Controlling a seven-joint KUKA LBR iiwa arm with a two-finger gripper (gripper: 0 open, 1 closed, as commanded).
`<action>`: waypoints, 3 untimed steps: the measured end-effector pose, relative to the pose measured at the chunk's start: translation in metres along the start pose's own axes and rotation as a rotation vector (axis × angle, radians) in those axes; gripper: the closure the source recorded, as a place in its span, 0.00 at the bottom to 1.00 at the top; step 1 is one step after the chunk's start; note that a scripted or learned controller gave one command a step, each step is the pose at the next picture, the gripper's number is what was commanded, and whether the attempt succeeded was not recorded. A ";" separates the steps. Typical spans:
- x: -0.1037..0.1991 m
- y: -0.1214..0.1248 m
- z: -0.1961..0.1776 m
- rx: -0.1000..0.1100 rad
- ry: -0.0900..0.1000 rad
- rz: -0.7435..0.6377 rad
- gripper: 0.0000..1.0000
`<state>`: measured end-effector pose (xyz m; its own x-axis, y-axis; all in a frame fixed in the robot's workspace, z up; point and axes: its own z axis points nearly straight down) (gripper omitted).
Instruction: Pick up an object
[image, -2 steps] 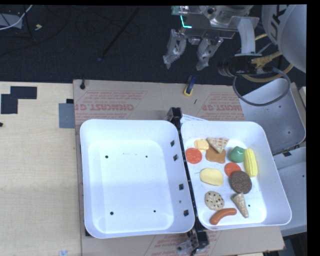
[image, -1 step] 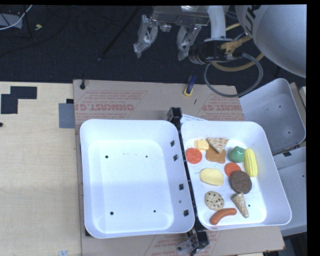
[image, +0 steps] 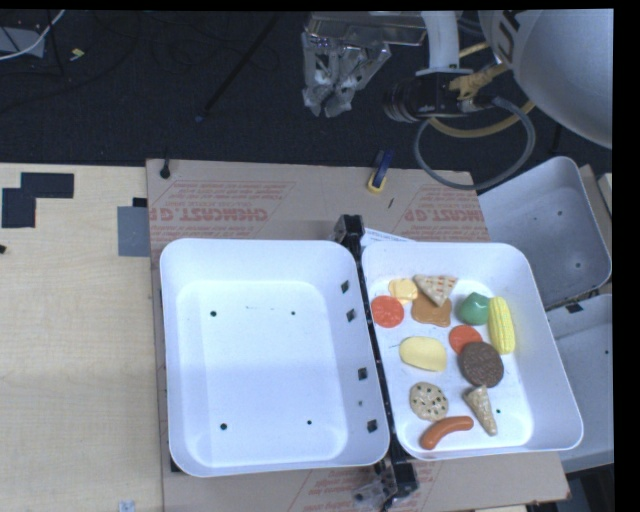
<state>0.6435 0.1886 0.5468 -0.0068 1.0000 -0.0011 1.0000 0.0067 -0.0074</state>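
The right white bin (image: 545, 350) holds several toy foods. Among them are a red tomato slice (image: 388, 312), a pizza wedge (image: 436, 288), a green pepper (image: 475, 308), a yellow corn cob (image: 501, 324), a pale yellow lump (image: 423, 353), a dark brown patty (image: 481, 365), a chip cookie (image: 428, 401) and an orange sausage (image: 446, 432). My gripper (image: 333, 98) hangs high at the top of the view, beyond the far edge of the bench and well away from both bins. Nothing is seen in it.
The left white bin (image: 165, 300) stands beside the right one, joined by a black divider (image: 362, 340). Both rest on a brown cardboard sheet (image: 250, 205). A small blue and yellow item (image: 379, 172) lies on the cardboard's far edge. Cables (image: 470, 110) hang at the upper right.
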 end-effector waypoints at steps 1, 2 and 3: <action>0.000 0.000 0.001 0.001 0.000 -0.001 0.00; 0.001 0.000 -0.009 0.004 -0.001 -0.007 1.00; -0.175 -0.001 0.010 -0.002 -0.005 0.023 1.00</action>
<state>0.6436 0.0139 0.5366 0.0166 0.9998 -0.0058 0.9998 -0.0167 -0.0051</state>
